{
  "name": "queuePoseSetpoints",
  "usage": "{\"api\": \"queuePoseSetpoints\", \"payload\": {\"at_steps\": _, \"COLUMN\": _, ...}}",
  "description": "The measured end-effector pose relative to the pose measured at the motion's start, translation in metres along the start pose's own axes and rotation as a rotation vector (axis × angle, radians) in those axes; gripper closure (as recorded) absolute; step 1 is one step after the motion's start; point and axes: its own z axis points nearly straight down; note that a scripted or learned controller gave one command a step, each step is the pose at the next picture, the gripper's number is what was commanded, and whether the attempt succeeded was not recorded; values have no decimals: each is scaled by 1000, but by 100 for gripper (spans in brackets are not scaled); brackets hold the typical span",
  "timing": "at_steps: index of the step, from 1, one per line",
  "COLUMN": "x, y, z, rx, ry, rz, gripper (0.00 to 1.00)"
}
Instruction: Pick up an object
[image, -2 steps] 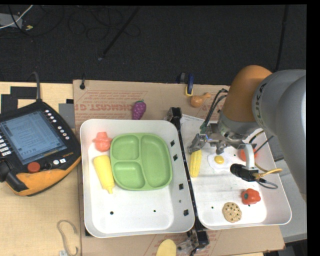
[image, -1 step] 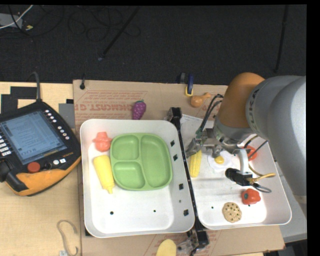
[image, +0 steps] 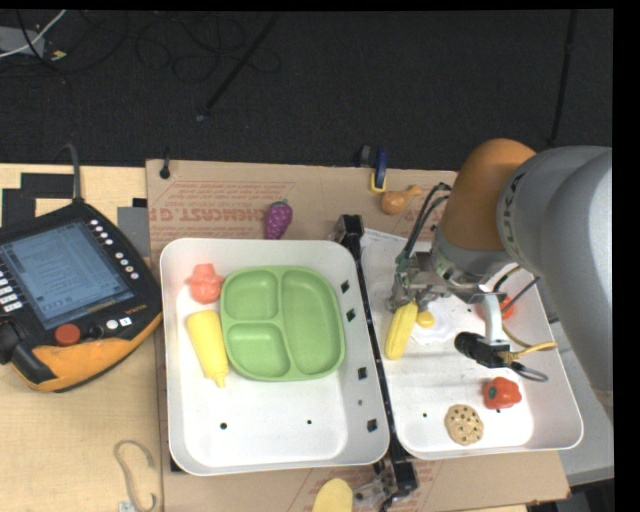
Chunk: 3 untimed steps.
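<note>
Arm (image: 520, 215) lowered, gripper (image: 408, 292) above corn (image: 400, 331)

The grey arm (image: 560, 230) reaches in from the desk's right edge, its orange band (image: 485, 195) above the wrist, bending down so the gripper (image: 408, 295) hangs low toward the desk's middle.

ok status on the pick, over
Gripper low in right bin, at top of corn cob. Grip unconfirmed. Cookie and tomato nearby.
</note>
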Motion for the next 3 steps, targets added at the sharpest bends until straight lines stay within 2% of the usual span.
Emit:
{"api": "queuePoseSetpoints", "payload": {"at_steps": 2, "x": -12, "y": 12, "z": -116, "rx": -5, "ry": 0, "rz": -3, "gripper": 100}}
{"api": "queuePoseSetpoints", "payload": {"at_steps": 3, "x": -13, "y": 12, "z": -130, "rx": -2, "ry": 0, "rz": -4, "gripper": 100}}
